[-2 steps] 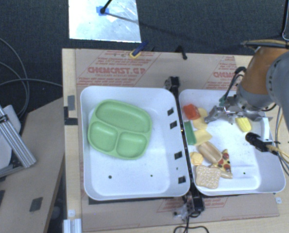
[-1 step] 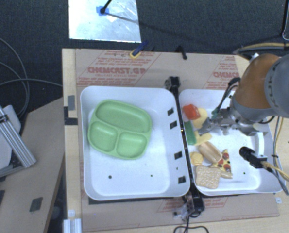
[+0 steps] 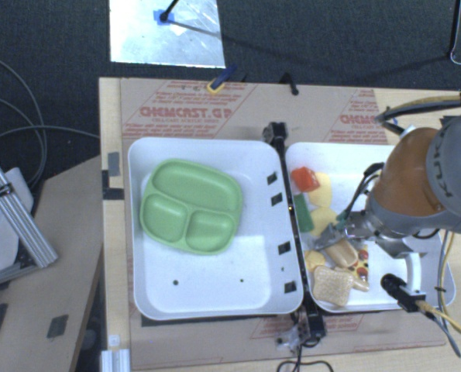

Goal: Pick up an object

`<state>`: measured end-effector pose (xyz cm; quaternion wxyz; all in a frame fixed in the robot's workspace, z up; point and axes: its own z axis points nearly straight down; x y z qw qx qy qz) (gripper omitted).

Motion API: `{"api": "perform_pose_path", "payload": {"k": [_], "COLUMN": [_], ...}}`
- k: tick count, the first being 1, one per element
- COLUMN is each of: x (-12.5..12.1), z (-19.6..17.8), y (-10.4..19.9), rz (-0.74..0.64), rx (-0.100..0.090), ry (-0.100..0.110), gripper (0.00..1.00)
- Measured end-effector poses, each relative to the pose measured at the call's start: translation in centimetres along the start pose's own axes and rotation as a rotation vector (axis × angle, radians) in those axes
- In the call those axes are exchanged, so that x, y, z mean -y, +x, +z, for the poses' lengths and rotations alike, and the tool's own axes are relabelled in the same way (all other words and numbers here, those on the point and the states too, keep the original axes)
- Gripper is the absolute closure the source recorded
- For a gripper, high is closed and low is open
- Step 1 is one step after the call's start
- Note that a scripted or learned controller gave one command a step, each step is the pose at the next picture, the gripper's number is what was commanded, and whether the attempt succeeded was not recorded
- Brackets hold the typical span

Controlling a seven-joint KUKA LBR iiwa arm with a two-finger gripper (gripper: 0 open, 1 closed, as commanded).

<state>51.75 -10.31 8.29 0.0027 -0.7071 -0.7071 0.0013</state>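
The right bin holds a cluster of toy food at its left side. A red piece lies at the back, a yellow piece in front of it, and a green piece beside the bin's left wall. Nearer the front are a tan bun-like piece, a small yellow piece and a beige rough-textured block. My gripper hangs low over the tan piece, just right of the green one. The wrist hides whatever lies under it.
A green divided plate lies in the left bin, toward its back left. A black divider with clips runs between the two bins. The arm's orange band covers the right bin's right half.
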Motion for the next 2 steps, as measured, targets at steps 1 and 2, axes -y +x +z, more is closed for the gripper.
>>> {"api": "perform_pose_path", "payload": {"k": [1,2], "x": [-0.4,-1.0], "z": [-1.2,-10.6], "y": [0.0,7.4], "rz": [-0.001,-0.01], "rx": [0.002,0.001], "ry": [-0.01,-0.014], "gripper": [1.0,1.0]}}
